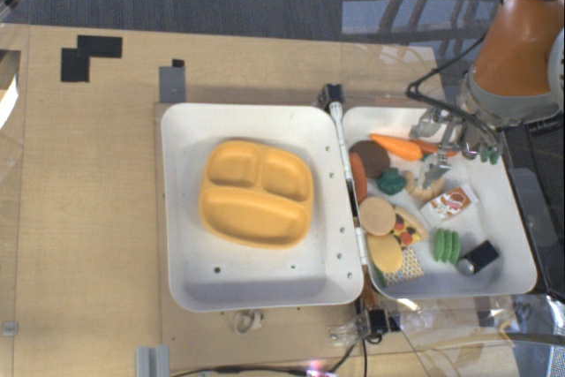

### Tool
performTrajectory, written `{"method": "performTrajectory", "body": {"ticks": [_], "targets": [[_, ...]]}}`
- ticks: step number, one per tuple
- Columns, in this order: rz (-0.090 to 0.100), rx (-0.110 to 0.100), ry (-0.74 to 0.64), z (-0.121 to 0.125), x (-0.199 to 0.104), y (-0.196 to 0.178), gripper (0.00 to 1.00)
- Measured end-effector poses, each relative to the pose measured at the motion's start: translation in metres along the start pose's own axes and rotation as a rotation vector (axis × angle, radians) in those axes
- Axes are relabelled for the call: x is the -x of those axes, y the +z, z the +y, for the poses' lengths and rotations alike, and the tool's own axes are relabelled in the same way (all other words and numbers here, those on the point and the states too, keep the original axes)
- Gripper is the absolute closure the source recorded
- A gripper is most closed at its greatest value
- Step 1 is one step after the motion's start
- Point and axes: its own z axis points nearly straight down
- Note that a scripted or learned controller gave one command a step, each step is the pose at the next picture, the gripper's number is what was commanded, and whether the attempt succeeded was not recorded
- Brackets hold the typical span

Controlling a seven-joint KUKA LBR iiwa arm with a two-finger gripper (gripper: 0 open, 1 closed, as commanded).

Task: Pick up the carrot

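The carrot (399,147) is seen as a slim orange piece, laid flat and roughly level across the far part of the right-hand bin (515,229), its thicker end just beside the gripper (439,156), to the gripper's left in the picture.

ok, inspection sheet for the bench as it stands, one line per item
Surface: wooden bench, two white bins side by side.
Job's things: carrot lies in the right bin, near its far edge.
Clutter: yellow divided tray in the left bin; green toy, black block and other toy food in the right bin.
Grippers: gripper low over the right bin, beside the carrot's tip.
Cables: black cable by the arm; wires at the front edge.
Surroundings: grey carpet.
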Motion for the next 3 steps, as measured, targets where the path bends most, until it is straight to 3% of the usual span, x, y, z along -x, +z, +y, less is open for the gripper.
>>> {"method": "performTrajectory", "body": {"ticks": [1, 2, 3], "targets": [[-0.013, 0.0, 0.239, 0.03, 0.008, 0.088, 0.0], [0.028, -0.01, 0.295, 0.037, 0.036, 0.087, 0.0], [-0.017, -0.005, 0.07, -0.035, 0.018, 0.001, 0.0]]}}
